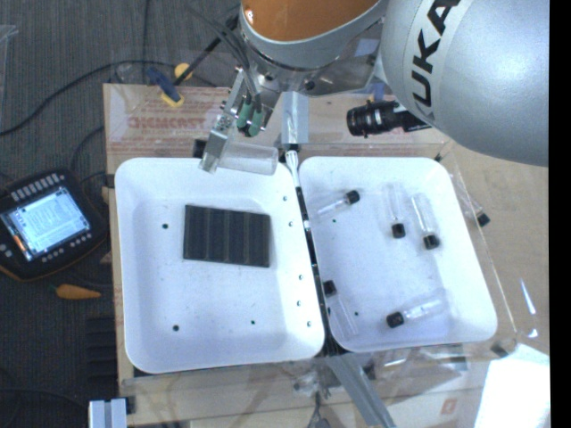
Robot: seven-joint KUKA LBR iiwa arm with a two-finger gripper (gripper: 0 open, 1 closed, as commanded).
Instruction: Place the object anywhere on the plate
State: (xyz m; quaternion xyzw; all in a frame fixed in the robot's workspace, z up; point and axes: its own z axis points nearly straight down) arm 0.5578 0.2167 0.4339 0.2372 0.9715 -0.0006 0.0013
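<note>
- The pincer (234, 141) is gripping a clear vial (250, 159), held crosswise.
- It is hovering over the left bin's (143, 328) back rim, with the dark plate (227, 235) lying just below, toward the front.

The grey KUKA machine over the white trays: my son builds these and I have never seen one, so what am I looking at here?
One camera, fixed above the bench, looks down at a slant. The big grey arm with an orange band is a robot arm reaching in from the right. Its gripper hangs over the far edge of the left shallow white bin, with a clear plastic tube at its tip; whether it truly holds the tube is unclear. In that bin lies a flat dark ribbed rectangular plate, the target. The right shallow white bin holds several clear tubes with black caps. A handheld control pad sits at left.
</note>
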